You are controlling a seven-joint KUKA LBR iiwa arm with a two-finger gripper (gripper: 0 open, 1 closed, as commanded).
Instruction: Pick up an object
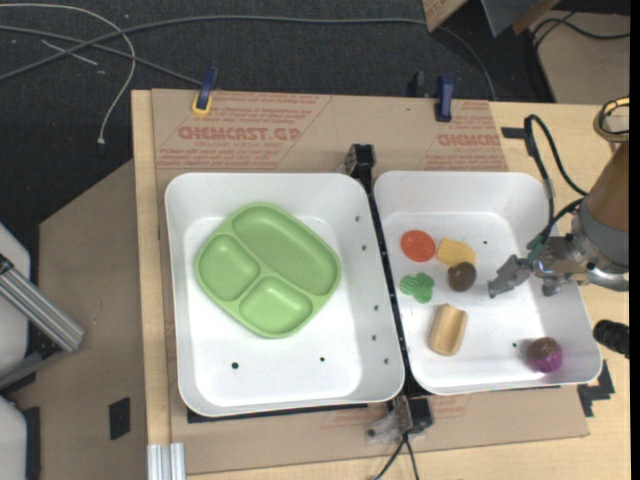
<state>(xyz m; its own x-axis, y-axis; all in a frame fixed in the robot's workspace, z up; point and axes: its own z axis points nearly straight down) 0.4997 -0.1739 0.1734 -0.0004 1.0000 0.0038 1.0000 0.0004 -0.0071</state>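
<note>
The right bin (500, 203) holds several small objects: a red-orange disc (418, 245), a yellow block (455, 252), a brown ball (461, 276), a green piece (417, 287), a tan cylinder (447, 329) and a purple-brown lump (543, 354). My gripper (528, 274) hangs over the bin's right side, open, with nothing between its fingers. Its left finger (505, 279) points toward the brown ball, a short gap away. The purple-brown lump lies below the gripper, near the bin's front right corner.
The left bin (200, 368) carries a green divided plate (267, 268). A black divider (380, 268) separates the two bins. The arm (605, 218) enters over the right rim. Cables (545, 158) run along the back right of the bench.
</note>
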